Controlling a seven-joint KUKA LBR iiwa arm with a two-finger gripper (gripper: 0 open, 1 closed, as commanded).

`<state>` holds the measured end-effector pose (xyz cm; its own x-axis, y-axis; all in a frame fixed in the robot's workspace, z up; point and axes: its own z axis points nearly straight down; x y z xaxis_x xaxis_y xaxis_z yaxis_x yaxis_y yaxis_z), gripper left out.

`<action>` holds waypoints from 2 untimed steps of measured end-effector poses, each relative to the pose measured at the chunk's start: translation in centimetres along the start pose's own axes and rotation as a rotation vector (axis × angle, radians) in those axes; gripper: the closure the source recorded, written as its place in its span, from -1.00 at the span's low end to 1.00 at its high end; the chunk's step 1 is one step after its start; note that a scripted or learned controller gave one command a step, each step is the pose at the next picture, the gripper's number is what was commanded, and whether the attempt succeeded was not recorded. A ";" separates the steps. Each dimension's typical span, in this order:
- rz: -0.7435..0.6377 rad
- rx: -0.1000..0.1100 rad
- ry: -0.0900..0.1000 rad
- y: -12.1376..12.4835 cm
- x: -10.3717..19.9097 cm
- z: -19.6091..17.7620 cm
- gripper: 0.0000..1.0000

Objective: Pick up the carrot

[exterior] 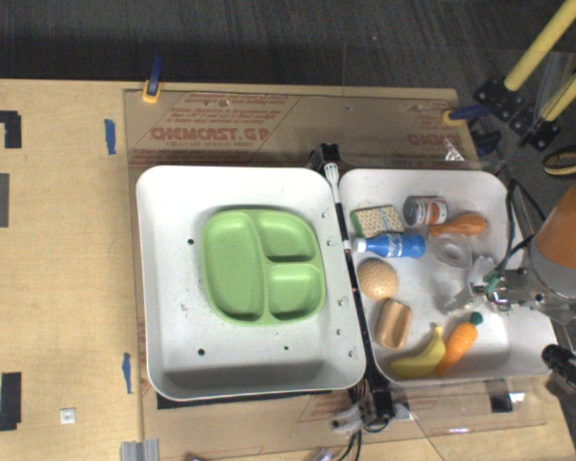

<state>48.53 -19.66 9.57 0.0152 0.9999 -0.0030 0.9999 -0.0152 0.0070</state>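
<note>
In the camera view, the carrot [459, 343] lies at the lower right of the right bin [490, 185], tilted, touching a banana [418, 356]. The pincer [482, 293] hovers just above the carrot's green top at the frame's right; whether it is spread or pressed together cannot be told. A green divided plate [263, 263] sits in the left bin [163, 286].

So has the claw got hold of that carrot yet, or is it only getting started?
Nothing looks finished yet. The carrot lies on the floor of the right bin, touching the banana at the near edge. In hand: the claw hangs just above and to the right of the carrot, with nothing visibly gripped. Left to do: come down over the carrot, grip it and lift it clear.
</note>
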 end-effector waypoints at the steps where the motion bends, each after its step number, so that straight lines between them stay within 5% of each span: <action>1: -0.223 0.003 -0.002 -0.5 0.8 0.7 -1.00; 2: -0.222 -0.012 -0.015 -0.1 0.6 -0.5 1.00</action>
<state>48.46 -19.09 10.06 -0.2055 0.9785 -0.0203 0.9784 0.2058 0.0169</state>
